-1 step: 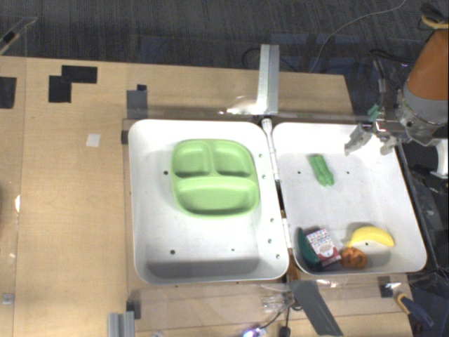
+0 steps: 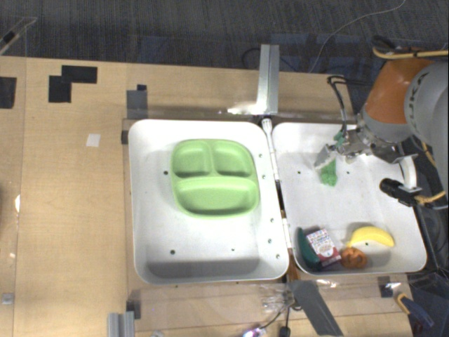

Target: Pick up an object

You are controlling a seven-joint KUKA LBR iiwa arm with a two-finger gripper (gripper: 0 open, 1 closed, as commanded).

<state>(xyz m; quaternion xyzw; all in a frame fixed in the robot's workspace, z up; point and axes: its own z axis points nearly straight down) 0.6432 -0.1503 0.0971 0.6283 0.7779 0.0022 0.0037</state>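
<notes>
Your left bin carries a green divided plate near its centre. In the right bin, your gripper sits near the back edge, just above a small green object; you cannot tell whether it grasps anything. Along the front edge lie a yellow banana, a small printed box and a reddish item.

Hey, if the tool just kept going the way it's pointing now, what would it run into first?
Most likely the small green object, which lies just off the tip of the tool on the floor of the right bin. The tool points down and to the picture's left. Height is hard to judge from above, so contact may be near already.
</notes>
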